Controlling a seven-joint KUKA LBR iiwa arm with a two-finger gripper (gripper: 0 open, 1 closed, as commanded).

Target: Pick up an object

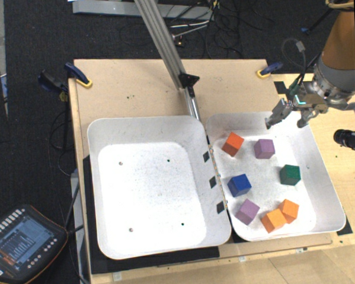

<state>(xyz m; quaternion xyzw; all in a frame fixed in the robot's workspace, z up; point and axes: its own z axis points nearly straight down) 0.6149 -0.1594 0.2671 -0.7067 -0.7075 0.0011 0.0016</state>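
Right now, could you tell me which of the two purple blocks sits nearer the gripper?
The purple block at the far side, right of the lone orange block. The gripper hovers just beyond it; the other purple block sits at the near side.

One fixed overhead camera looks down slantwise on both bins [102, 172].

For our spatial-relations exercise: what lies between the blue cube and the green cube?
Bare white bin floor separates the blue cube and green cube in the camera view.
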